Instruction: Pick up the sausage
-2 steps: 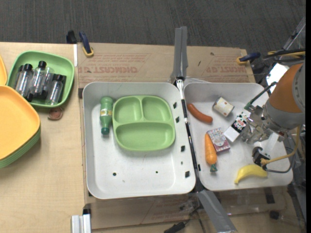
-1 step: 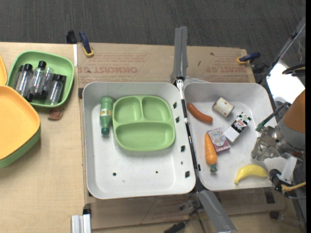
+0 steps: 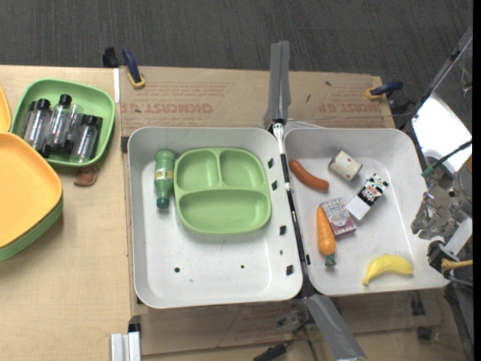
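The sausage (image 3: 309, 175), reddish-orange and short, lies at a slant in the upper left of the right bin (image 3: 398, 145), close to the divider between the two bins. My gripper (image 3: 435, 219) hangs at the right bin's right rim, well to the right of the sausage and apart from it, with a white carton and a pink box lying between them.
The right bin also holds a carrot (image 3: 325, 234), a banana (image 3: 388, 268), a pink box (image 3: 337, 216), a black-and-white carton (image 3: 372, 190) and a beige block (image 3: 346, 165). In the left bin (image 3: 218, 280) are a green divided plate (image 3: 222, 189) and a green bottle (image 3: 164, 177).
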`<act>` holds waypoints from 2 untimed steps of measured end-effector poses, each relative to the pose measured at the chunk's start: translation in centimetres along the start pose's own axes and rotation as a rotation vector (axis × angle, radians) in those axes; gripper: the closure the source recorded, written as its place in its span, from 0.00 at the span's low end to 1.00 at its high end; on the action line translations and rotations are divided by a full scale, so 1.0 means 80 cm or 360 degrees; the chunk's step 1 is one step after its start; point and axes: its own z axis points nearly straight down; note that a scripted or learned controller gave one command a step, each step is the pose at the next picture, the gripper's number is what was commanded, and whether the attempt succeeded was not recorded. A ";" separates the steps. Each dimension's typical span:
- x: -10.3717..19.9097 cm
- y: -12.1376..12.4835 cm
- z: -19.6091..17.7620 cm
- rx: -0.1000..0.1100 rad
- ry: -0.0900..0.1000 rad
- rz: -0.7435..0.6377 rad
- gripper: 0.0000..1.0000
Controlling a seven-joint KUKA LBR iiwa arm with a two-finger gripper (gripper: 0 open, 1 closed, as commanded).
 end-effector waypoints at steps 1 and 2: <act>0.018 0.026 0.094 0.0005 -0.0002 0.0664 1.00; -0.012 0.011 0.094 0.0012 0.0004 0.0316 1.00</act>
